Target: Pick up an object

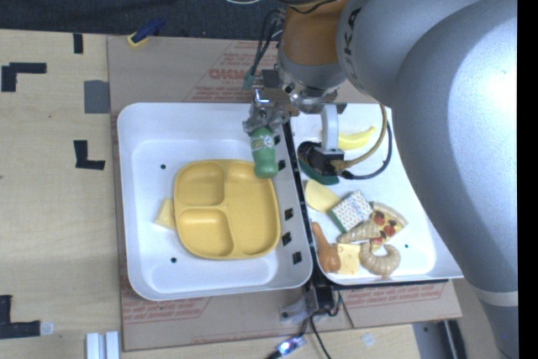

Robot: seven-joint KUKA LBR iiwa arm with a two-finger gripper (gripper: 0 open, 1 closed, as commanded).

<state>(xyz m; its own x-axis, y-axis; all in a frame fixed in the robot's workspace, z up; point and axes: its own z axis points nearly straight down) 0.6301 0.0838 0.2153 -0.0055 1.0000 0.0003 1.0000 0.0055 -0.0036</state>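
Observation:
A small green bottle (265, 155) hangs upright below my gripper (263, 130), which is shut on the bottle's top. It is over the right side of the left bin (134, 181), just above the far right corner of a yellow divided plate (225, 210). The arm comes down from the upper right and hides the far part of the right bin.
A yellow wedge (162, 214) pokes out from under the plate's left side. The right bin (420, 252) holds a banana (357, 139), a pale yellow piece (319, 196), a checkered packet (350, 210), a pizza slice (385, 223), a sausage (324, 248) and a croissant (378, 259).

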